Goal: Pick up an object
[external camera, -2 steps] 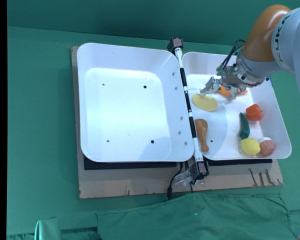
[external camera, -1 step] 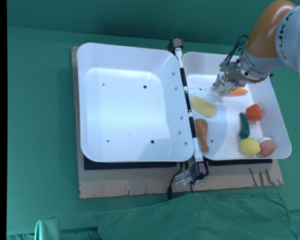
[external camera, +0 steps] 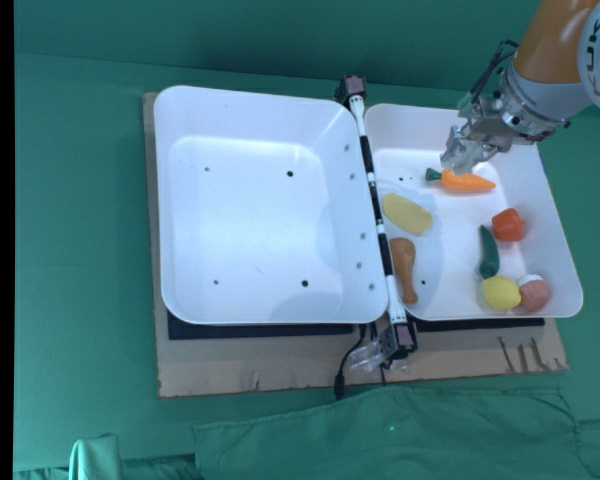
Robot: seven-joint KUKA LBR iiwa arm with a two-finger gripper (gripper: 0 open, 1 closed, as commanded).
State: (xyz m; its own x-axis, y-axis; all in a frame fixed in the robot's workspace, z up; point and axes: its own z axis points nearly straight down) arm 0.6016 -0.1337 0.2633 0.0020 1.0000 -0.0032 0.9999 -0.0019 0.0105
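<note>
The tool (external camera: 463, 154) is hovering just above the carrot (external camera: 464, 180) in the right bin (external camera: 565, 268); nothing looks lifted yet, and I cannot tell its grip state.

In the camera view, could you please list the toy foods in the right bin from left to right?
Yellow potato-like piece → carrot → green pepper → red pepper → pinkish round piece. The drumstick and the lemon overlap others in the order, so I omit them.

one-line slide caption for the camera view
Pincer above a toy carrot in the right bin of play food.
</note>
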